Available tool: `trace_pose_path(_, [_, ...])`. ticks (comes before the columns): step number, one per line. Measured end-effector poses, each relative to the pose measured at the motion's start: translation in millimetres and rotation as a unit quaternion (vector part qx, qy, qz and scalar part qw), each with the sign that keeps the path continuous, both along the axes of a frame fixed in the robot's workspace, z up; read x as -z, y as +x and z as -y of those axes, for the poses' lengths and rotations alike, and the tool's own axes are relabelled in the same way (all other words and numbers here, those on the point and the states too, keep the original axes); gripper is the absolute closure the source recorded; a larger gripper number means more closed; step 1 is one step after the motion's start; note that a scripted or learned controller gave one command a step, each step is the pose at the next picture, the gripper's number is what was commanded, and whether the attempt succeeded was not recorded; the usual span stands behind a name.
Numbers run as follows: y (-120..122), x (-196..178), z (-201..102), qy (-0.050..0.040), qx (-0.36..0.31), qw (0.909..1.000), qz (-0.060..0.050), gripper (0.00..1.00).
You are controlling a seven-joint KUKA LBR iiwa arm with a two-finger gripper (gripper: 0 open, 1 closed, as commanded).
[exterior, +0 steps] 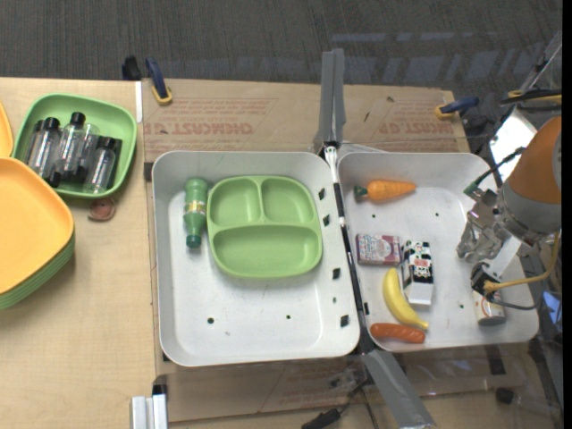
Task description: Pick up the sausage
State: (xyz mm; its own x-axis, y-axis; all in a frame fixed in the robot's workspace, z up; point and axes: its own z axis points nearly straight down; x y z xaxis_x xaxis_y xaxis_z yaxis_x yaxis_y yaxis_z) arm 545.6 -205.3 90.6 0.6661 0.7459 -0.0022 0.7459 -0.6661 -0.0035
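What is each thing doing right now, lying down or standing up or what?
sausage: lying flat, untouched.
banana: lying flat.
carrot: lying on its side.
green bottle: lying down beside the green plate.
pink carton: lying flat.
gripper: above the right bin.

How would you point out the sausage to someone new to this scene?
Look in the right-hand white bin, at its near edge. The sausage lies there just below the banana. It is a short reddish-orange link, darker than the carrot at the far side.
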Motion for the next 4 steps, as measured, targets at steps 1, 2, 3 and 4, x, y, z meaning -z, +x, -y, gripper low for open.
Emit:
trace_pose_path(1, [-53.5, -0.1, 0.3, 0.0004, 0.037, 0.9993, 0.000, 1.00])
trace_pose_path(2, [-63.0, -29.2, -67.2, 0.0004, -0.018, 0.9998, 0.000, 1.00])
trace_pose_path(3, [-67.3, 0.5, -38.4, 0.0010, -0.110, 0.9939, -0.001, 1.00])
trace_pose_path(4, [-69.1, -0.2, -19.1, 0.0006, -0.115, 0.9934, 0.001, 1.00])
